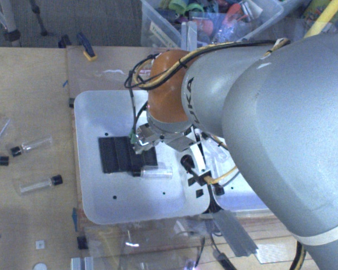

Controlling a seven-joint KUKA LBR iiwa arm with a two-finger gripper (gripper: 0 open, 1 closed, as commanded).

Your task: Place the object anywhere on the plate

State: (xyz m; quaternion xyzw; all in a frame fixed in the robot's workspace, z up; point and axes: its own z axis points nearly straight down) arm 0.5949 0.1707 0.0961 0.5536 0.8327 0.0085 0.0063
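- the grey arm (270, 128) takes up the right half of the view, its orange band (166, 91) above the wrist, black and yellow cables looped over it.
- the wooden worktop (28, 94) carries two shallow white bins; the left bin (96, 201) shows nearly whole, the right bin (245, 198) lies mostly under the arm.
- a clear tub of mixed colourful toys (214, 10) stands beyond the worktop's far edge.
- a flat black plate (115, 153), rectangular and ridged, lies in the left bin, left of centre.
- the pincer (139, 144) hangs over the plate's right edge; whether it is wide or narrow, i cannot tell.
- a clear vial (155, 173) lies on its side on the bin floor, just beside the plate's near right corner, not between the fingers.
- several clear vials with black caps (31, 146) lie scattered on the worktop left of the bin.
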